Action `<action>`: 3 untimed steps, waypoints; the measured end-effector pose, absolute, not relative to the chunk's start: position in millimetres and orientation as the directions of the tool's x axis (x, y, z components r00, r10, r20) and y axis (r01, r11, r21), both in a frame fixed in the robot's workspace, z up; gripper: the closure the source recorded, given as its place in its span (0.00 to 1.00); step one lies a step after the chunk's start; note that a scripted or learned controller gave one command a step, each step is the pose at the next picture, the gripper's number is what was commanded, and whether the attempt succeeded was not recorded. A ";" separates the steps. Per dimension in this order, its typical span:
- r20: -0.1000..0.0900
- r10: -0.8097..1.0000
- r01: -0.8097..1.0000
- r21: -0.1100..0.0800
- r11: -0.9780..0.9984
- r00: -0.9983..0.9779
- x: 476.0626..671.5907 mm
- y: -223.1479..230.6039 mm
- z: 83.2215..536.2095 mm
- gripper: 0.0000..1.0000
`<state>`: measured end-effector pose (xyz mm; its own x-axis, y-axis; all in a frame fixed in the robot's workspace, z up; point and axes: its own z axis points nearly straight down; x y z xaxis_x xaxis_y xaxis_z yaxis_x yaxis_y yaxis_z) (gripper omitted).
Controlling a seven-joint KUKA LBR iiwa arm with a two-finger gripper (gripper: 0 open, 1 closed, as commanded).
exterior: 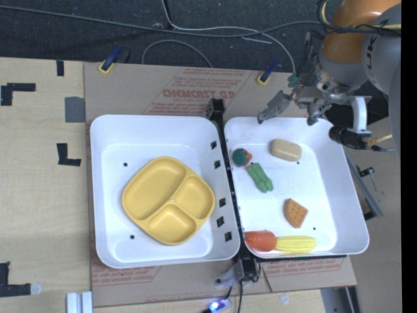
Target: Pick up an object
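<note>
where bins meet — black clips (pixel 221 175)

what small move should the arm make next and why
Probably bring the tool down and toward the near side, over the beige bread roll. The tool hangs above the far rim of the right bin with nothing between its fingers, and the roll is the closest item, lying apart from the green vegetable and the waffle piece.

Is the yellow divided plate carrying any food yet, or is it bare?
Bare. The yellow plate lies flat in the left bin, its three compartments showing plain yellow.
</note>
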<state>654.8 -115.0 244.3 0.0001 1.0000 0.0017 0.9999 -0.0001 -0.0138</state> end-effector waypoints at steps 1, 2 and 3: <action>0.000 1.000 1.000 -0.004 0.002 -0.002 656.7 -114.8 250.1 0.00; 0.000 1.000 1.000 -0.011 0.002 -0.002 659.0 -110.4 184.0 0.00; -0.001 1.000 1.000 -0.010 0.002 -0.002 666.9 -112.4 127.0 0.00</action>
